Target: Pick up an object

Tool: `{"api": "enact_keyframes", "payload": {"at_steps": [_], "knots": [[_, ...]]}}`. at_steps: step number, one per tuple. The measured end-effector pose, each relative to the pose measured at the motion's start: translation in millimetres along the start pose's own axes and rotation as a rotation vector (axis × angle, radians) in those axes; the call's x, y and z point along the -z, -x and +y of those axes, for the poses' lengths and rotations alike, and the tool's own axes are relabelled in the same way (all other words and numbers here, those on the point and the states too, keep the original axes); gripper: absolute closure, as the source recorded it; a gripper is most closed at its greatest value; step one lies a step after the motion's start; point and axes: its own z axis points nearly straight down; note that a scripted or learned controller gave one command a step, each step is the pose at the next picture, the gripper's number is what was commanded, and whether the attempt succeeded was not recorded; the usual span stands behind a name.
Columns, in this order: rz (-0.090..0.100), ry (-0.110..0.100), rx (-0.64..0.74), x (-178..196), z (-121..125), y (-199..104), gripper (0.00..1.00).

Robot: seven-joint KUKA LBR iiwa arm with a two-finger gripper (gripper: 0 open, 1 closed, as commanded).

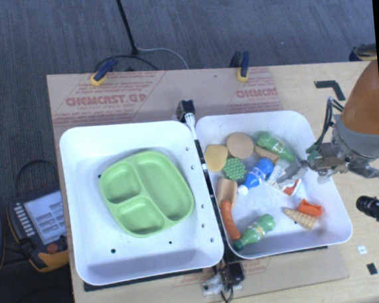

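The right bin (pixel 327 234) holds several toy foods. Among them are a yellow piece (pixel 216 157), a tan round piece (pixel 239 145), a green bottle (pixel 273 145), a green textured disc (pixel 234 169) and a blue bottle (pixel 258 173). Nearer the front lie an orange carrot (pixel 229 220), a second green bottle (pixel 257 231), a cone (pixel 301 218) and an orange piece (pixel 309 206). My gripper (pixel 290 172) reaches in from the right, low over the bin's right half. Its tip is next to the blue bottle and just above a red-and-white item (pixel 291 186).
The left bin (pixel 86 257) holds a green divided plate (pixel 147 193). A black divider clamp (pixel 186 109) sits between the bins at the back. Two clips (pixel 242 66) hold the cardboard base. A handset (pixel 39 222) lies off the bench at left.
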Motion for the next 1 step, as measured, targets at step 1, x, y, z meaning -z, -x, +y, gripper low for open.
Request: {"api": "enact_keyframes", "payload": {"at_steps": [1], "knots": [[0.001, -0.003, -0.018, -71.0, 49.2, -29.4, 0.0]]}}
